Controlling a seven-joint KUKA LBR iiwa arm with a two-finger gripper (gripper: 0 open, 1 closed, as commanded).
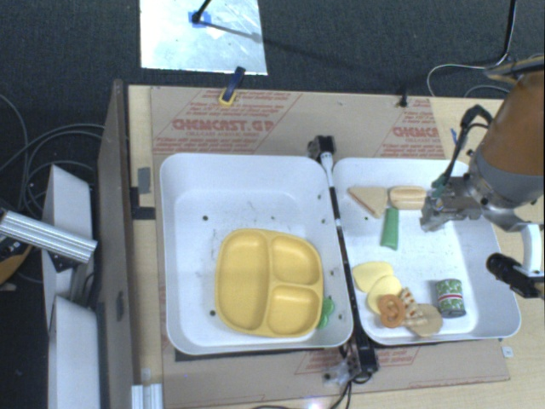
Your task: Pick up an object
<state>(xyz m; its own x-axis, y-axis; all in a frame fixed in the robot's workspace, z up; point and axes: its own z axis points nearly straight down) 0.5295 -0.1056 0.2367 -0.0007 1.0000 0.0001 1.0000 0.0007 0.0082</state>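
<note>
The right bin [490, 267] holds several toy foods: a tan wedge [365, 199], a tan bun-like piece [407, 198], a green stick [390, 227], yellow round slices [375, 277], an orange pretzel-like piece [392, 310], a tan piece [423, 318] and a small green can [449, 297]. My gripper [436, 214] hangs over the upper middle of this bin, just right of the bun piece and the green stick. Nothing shows between its fingers.
The left bin [196, 186] carries a yellow divided plate [269, 282], with a small green object [326, 313] at its right edge. A black divider rail [337, 228] runs between the bins. Cables lie at the left and upper right of the bench.
</note>
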